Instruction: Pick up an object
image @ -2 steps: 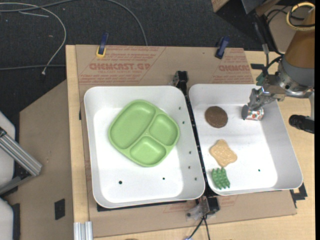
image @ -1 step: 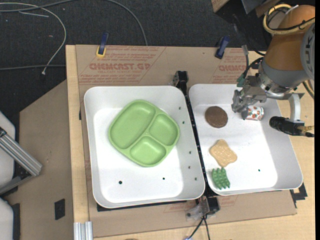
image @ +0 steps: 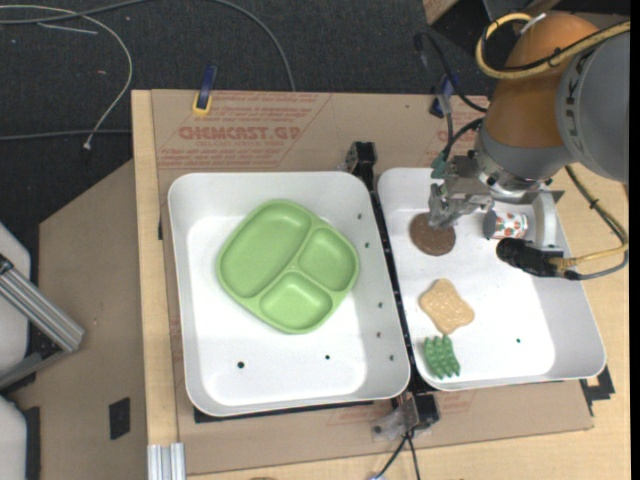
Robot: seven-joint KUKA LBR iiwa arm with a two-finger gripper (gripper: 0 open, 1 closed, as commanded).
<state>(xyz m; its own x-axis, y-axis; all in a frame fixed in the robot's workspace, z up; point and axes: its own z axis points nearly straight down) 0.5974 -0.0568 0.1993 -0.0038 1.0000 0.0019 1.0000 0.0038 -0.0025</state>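
My claw [image: 440, 218] hangs low over the right bin [image: 560, 358], toward that bin's 10 o'clock. It sits just above the brown disc [image: 433, 240], at the disc's 12 o'clock edge. From this slant I cannot tell whether the claw touches the disc, nor whether the claw is wide or narrow. Nothing can be seen gripped in it.

The disc lies flat on the bin floor, close to the wall it shares with the left bin [image: 200, 368]. At the disc's 6 o'clock, apart from it, lies a tan cracker-shaped piece [image: 446, 308]. At 6 o'clock from that, just beside it and near the bin's 7 o'clock corner, is a small green ridged thing [image: 440, 356]. A small red-and-white thing [image: 508, 224] shows at my wrist's 5 o'clock, partly hidden; what it is I cannot say.

The left bin holds a green divided plate [image: 288, 265], three compartments, lying flat near the middle and turned at a slant. Both bins rest on a cardboard sheet [image: 250, 118] spread over the desk.
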